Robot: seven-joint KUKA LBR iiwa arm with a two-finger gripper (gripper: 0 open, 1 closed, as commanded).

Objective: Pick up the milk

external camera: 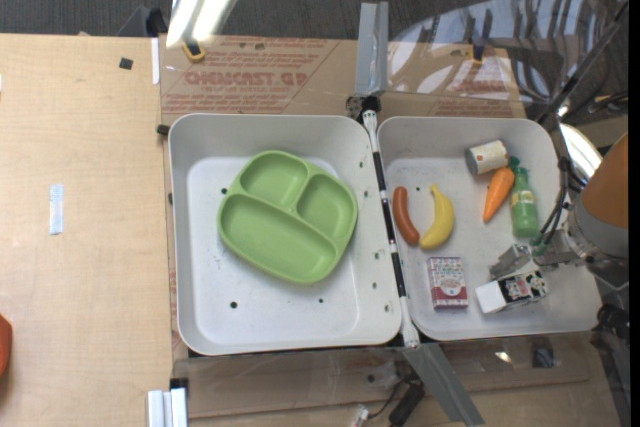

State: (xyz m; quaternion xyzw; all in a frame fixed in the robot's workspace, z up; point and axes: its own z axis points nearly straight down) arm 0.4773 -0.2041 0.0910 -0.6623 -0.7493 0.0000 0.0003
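White with a black-and-white cow pattern, the milk (511, 292) carton lies on its side in the right bin (440, 137), near the front right corner, just right of a small red box (448, 282). The tool (520, 260) sits directly above it, touching or nearly so; whether its grip is parted or closed cannot be told. A green divided plate (288, 216) rests in the left bin (190, 245).

Green plate (287, 215), yellow banana (438, 217), orange carrot (497, 194), white bins (190, 245)
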